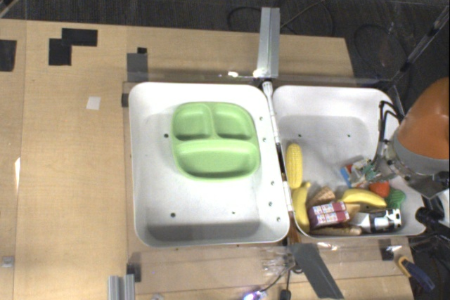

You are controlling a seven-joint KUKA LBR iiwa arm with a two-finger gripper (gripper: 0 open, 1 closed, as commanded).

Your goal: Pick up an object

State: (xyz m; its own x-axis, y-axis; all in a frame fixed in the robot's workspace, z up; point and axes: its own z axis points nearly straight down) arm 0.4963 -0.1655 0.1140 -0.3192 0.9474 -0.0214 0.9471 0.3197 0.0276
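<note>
Pick attempt, right bin, toys crowded at near edge.
Box, bananas and corn are packed touching; a neighbour may be snagged. Gripper is seen beyond them; jaw state cannot be told. Green tray is left aside.

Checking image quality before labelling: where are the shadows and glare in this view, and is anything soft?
Camera view: a soft shadow darkens the left bin's near floor below the green tray; the right bin's far floor looks bright and washed; the arm at the right edge looks blurred.
</note>
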